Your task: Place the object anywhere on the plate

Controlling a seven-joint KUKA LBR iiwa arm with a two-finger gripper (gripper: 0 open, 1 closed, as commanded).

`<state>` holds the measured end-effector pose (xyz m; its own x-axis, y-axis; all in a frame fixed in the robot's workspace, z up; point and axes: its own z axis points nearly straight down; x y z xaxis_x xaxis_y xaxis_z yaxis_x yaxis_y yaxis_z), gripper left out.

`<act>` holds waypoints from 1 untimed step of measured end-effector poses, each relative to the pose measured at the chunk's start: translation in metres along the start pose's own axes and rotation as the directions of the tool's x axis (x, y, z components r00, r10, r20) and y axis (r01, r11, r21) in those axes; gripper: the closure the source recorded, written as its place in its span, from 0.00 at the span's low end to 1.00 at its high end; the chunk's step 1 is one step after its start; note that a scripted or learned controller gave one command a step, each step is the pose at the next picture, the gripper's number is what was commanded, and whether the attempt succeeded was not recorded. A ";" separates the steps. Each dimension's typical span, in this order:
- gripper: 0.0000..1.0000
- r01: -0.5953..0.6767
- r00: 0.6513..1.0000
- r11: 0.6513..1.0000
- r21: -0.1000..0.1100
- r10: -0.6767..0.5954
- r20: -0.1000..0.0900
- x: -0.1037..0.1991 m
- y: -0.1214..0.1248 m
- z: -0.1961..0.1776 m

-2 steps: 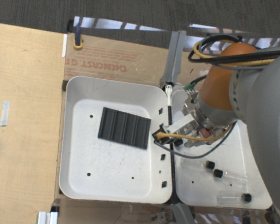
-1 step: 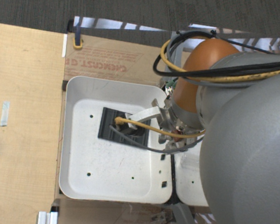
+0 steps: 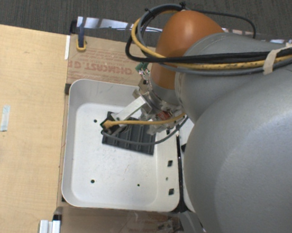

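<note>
The gripper (image 3: 148, 120) sits over a dark ribbed slab (image 3: 129, 139) toward the white bin's (image 3: 78, 147) far edge; its grip I can't tell.

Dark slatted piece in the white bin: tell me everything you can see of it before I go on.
The dark slatted piece is flat, roughly rectangular and charcoal grey, with close parallel ridges running from its far edge to a plain bar along its near edge. It looks like matte plastic. It lies flat on the floor of the white bin, in the far middle part, slightly skewed to the walls. The gripper hangs right over its far edge and hides it; whether they touch cannot be told.
</note>
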<state>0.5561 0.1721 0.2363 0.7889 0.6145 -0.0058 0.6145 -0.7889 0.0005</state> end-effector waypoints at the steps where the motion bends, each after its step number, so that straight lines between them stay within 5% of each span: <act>1: 1.00 0.307 0.952 0.952 -0.001 -0.307 -0.001 0.063 -0.012 -0.089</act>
<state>0.5989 0.2206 0.3253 0.5625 0.8268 -0.0050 0.8268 -0.5625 -0.0004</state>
